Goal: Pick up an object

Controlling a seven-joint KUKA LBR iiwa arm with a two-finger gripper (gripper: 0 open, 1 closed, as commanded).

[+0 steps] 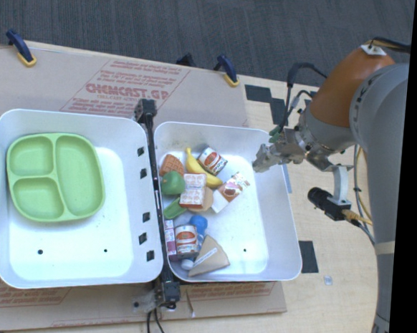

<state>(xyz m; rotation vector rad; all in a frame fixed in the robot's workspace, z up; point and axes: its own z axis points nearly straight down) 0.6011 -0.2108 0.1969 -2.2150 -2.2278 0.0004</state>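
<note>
Lying heaped along the left half of the right bin [278, 239] are small toy groceries: a yellow banana [198, 167], a green pepper [171, 184], a red-labelled can [212, 160], a second can [185, 241], a blue ball [198, 223] and a tan wedge-shaped carton [210, 258]. The pincer [261, 161] hangs over that bin's upper right rim, clear of the heap; whether it is apart or together cannot be told. Both bins are smooth white plastic, and the left bin [65, 251] carries a matte green three-compartment tray [54, 177].
</note>
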